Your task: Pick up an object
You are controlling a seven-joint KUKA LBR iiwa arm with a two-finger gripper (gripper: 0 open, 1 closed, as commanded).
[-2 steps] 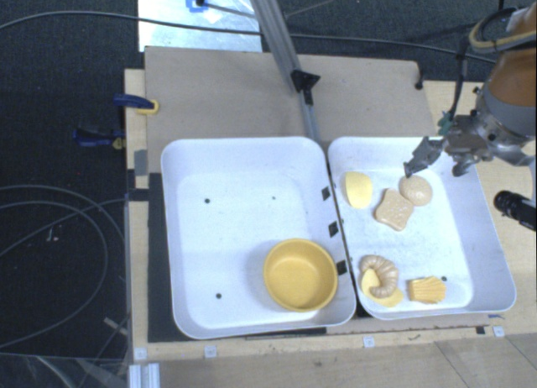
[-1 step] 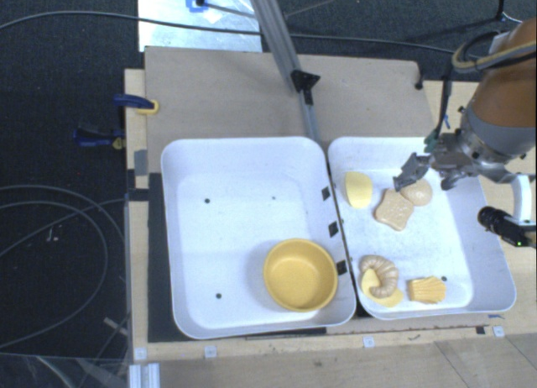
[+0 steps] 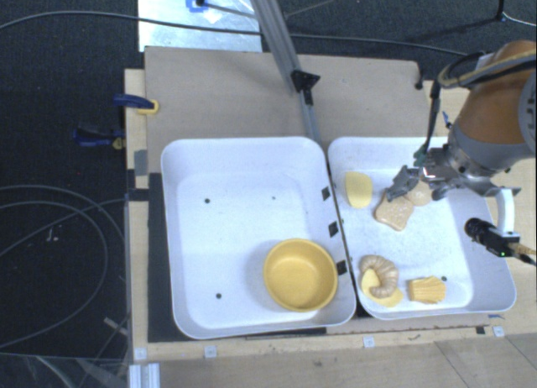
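arm: grey with orange band (image 3: 495, 105), reaches in from the right, wrist over the upper part of the right bin (image 3: 482, 281)
gripper (image 3: 409, 186): low over the right bin, fingers spread apart, nothing between them
toast slice (image 3: 394, 211): tan, lying flat in the right bin, directly under and in front of the fingertips; looks touching or nearly so, can't tell which
small tan piece (image 3: 419, 196): just beside the toast slice, under the gripper body, partly hidden
yellow piece (image 3: 358, 189): pale, rounded, upper left of the right bin, near the toast slice but apart from it
croissant (image 3: 380, 277): curled, tan on a yellow base, lower left of the right bin
cheese wedge (image 3: 427, 290): yellow, ridged, just right of the croissant, not touching
yellow bowl (image 3: 300, 274): upright, in the left bin (image 3: 210, 168), lower right corner, close to the wall between the bins
bench (image 3: 218, 92): brown board under both bins, blue clamp (image 3: 134, 103) on its left edge
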